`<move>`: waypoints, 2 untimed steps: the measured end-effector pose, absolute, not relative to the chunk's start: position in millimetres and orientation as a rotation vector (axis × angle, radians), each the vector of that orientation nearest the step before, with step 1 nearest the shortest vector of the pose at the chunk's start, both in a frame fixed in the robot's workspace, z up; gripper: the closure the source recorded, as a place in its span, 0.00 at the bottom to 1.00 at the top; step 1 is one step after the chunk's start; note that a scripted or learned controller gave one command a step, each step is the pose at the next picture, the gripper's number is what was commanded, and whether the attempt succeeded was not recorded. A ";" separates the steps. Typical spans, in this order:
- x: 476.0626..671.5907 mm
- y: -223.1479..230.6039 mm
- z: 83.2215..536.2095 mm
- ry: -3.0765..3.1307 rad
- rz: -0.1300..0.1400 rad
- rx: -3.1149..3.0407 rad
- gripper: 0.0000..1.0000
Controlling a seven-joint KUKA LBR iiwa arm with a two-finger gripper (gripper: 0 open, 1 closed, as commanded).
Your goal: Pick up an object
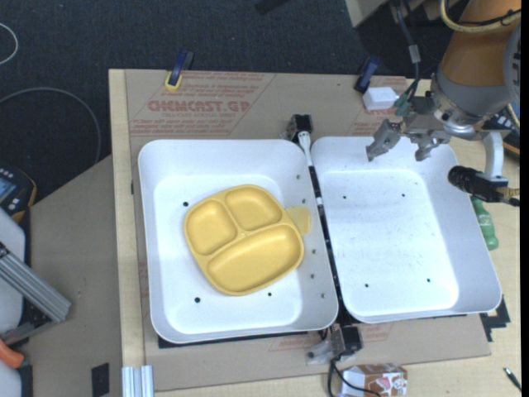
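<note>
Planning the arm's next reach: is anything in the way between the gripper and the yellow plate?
Only the bins' raised rims, which meet between the gripper over the right bin and the yellow plate in the left bin.

Grey arm [463, 89] with an orange band, ending in a dark metal two-fingered claw [403, 143].

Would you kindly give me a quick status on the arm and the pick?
Gripper open, holding nothing, over far edge of right bin. Yellow divided plate lying flat in left bin, untouched. Nothing blocking the plate.

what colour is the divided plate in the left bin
Yellow; the divided plate shows plainly in the camera view.
</note>
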State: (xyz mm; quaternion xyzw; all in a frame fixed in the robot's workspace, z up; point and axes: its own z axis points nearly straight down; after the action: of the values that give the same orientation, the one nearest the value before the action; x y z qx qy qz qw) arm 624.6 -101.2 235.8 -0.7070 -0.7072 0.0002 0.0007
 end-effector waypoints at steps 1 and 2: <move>602.1 -32.6 378.8 -2.239 -0.020 -2.219 0.00; 539.0 34.4 495.8 -2.240 -0.024 -2.216 0.00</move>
State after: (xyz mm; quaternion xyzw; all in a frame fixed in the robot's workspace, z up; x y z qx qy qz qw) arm 539.0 34.4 495.8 -0.7032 -0.7110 -0.0078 -0.0046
